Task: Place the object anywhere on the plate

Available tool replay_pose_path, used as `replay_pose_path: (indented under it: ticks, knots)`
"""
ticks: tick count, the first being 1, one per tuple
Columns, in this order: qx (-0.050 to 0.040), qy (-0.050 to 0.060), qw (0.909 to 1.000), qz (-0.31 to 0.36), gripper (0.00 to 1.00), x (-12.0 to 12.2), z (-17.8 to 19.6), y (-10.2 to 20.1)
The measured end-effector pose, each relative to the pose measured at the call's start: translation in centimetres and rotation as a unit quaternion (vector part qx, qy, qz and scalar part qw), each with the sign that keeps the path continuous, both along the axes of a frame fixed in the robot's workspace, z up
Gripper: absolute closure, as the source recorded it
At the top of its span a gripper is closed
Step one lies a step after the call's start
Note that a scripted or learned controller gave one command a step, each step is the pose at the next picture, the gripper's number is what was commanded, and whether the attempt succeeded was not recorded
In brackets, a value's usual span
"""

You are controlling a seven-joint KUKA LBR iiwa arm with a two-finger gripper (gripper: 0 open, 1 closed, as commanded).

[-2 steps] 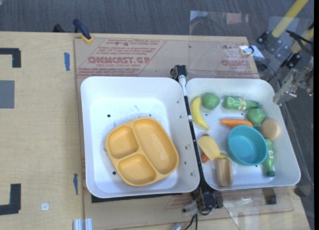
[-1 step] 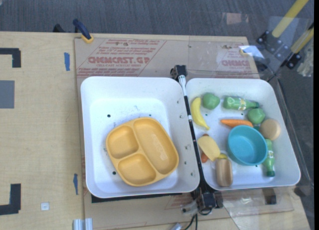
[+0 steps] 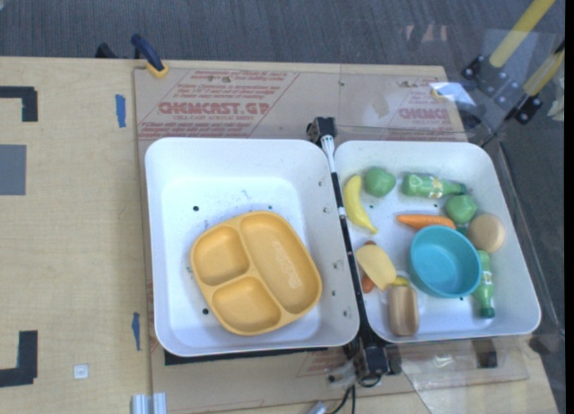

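Yellow divided plate (image 3: 256, 271) in left bin (image 3: 179, 179); toy foods around blue bowl (image 3: 443, 262) in right bin (image 3: 513, 215).

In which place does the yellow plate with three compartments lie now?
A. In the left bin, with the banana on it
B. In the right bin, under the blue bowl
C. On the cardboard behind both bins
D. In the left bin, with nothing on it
D: the yellow plate lies in the left bin with its compartments bare, while the banana and blue bowl are in the right bin.
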State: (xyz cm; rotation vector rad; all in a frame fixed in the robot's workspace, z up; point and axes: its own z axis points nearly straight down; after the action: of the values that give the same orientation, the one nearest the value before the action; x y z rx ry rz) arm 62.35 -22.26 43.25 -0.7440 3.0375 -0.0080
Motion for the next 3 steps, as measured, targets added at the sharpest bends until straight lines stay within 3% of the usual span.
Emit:
replay_pose_path:
  ticks: [1, 2, 3]
  knots:
    - [-0.0029, -0.001, 0.9837, 0.180, 1.00, 0.7, 8.1, 0.0]
    - [0.0018, 0.007, 0.9784, 0.207, 1.00, 1.0, 0.5, 0.1]
    - [-0.0057, 0.000, 0.9009, 0.434, 1.00, 1.4, 8.8, 0.1]
